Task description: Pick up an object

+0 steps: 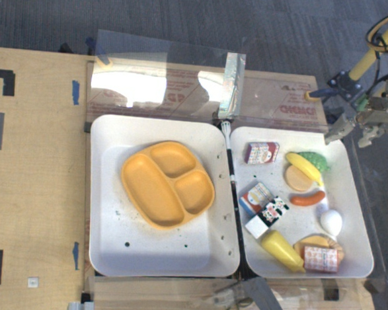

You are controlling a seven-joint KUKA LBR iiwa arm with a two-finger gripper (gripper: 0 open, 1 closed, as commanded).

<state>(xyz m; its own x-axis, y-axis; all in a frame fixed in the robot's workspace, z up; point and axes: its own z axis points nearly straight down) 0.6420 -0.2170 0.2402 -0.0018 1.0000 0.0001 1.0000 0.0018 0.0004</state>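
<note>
Yellow banana lies far in the right bin, crowded by a sausage. My gripper hangs over the far-right corner, state unclear; I could clip the rim or grab nothing.

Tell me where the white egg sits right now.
The white egg lies in the right bin near its right wall, just below the sausage and above the pink-labelled can.

An orange divided plate is lying in the left bin. Toy foods are crowding the right bin, including a banana, sausage and egg. The end effector is hovering over that bin's far right corner.
</note>
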